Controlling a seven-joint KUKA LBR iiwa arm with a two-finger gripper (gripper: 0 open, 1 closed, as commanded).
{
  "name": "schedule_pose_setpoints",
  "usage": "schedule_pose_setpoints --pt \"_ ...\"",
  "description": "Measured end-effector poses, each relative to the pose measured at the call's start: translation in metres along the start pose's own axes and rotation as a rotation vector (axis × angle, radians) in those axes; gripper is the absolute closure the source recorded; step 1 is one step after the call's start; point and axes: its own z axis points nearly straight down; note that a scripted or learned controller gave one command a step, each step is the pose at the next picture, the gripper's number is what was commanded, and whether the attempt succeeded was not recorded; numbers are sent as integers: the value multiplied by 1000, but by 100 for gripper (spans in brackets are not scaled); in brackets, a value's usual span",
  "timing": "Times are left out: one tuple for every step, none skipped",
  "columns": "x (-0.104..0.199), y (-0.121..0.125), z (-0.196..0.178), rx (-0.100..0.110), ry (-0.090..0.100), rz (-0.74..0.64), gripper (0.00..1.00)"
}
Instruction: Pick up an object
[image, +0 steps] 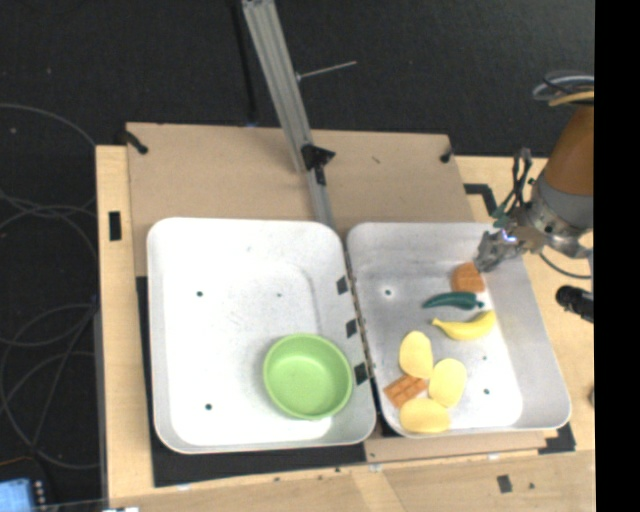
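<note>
The right bin (390, 260) holds several small items. An orange-brown round piece (467, 277) lies near its far right side. Just below it are a dark green pepper (452, 300) and a yellow banana (466, 325). Three pale yellow lumps (416, 353), (447, 381), (425, 415) and an orange block (404, 389) sit toward the front. My gripper (494, 250) hangs over the bin's right rim, just up and right of the orange-brown piece, with nothing visibly between its parts.
A green bowl (308, 375) rests in the front right of the left bin (220, 280). A slanted metal post (285, 90) rises behind the gap between the bins. The grey arm with its orange band (572, 160) stands at the right edge.
</note>
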Motion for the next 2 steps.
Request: schedule_pose_setpoints --pt "-1 2 -55 -2 -1 -1 100" --pt "47 -5 -66 4 2 -4 100"
